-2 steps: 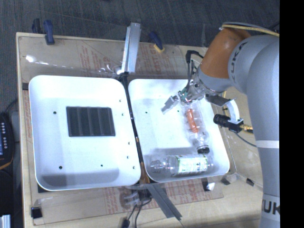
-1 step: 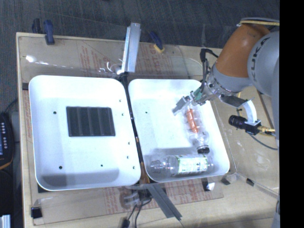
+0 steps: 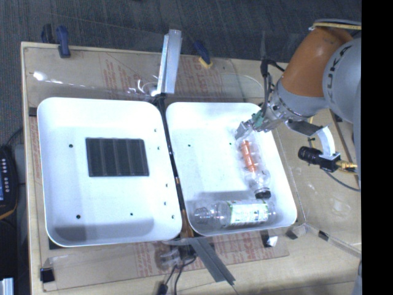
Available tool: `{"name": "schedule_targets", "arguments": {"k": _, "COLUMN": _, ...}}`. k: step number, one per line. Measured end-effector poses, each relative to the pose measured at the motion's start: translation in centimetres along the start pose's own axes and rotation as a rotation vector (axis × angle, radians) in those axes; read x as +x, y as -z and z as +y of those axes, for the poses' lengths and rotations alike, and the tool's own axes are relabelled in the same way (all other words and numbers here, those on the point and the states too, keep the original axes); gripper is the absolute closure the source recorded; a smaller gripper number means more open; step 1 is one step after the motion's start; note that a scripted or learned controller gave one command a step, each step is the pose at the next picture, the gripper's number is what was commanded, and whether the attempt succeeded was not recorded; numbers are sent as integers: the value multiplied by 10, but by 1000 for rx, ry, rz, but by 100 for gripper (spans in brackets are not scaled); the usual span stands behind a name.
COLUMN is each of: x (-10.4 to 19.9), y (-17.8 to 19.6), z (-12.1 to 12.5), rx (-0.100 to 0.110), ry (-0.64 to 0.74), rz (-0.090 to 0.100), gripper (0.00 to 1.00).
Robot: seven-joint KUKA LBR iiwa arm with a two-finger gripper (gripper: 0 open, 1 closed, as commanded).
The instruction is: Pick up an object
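Note:
Two clear plastic bottles lie in the right bin (image 3: 202, 121). One with an orange label (image 3: 251, 158) lies along the bin's right side, black cap toward the front. The other, with a green and white label (image 3: 236, 214), lies along the front wall. My gripper (image 3: 247, 128) hangs over the right bin's back right corner, just above the far end of the orange-labelled bottle. Nothing shows between its fingers.
The left bin (image 3: 61, 134) holds a dark ribbed rectangular pad (image 3: 116, 157). A metal divider bar (image 3: 169, 60) stands up between the bins at the back. Blue clamps sit on the bench's back edge. A black camera mount (image 3: 316, 155) juts out right of the right bin.

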State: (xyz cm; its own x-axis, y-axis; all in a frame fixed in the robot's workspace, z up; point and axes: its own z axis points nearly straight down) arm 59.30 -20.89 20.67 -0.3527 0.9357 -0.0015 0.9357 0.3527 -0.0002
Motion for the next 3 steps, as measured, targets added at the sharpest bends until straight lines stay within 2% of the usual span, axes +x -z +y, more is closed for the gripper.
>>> {"name": "schedule_targets", "arguments": {"k": 1, "x": 16, "y": -23, "z": -45, "rx": 3, "ry": 136, "rz": 4, "gripper": 100}}
{"name": "schedule_targets", "arguments": {"k": 2, "x": -17, "y": -23, "z": 62, "rx": 1, "ry": 70, "rz": 1, "gripper": 100}}
{"name": "schedule_targets", "arguments": {"k": 3, "x": -17, "y": -23, "z": 62, "rx": 1, "ry": 70, "rz": 1, "gripper": 0}}
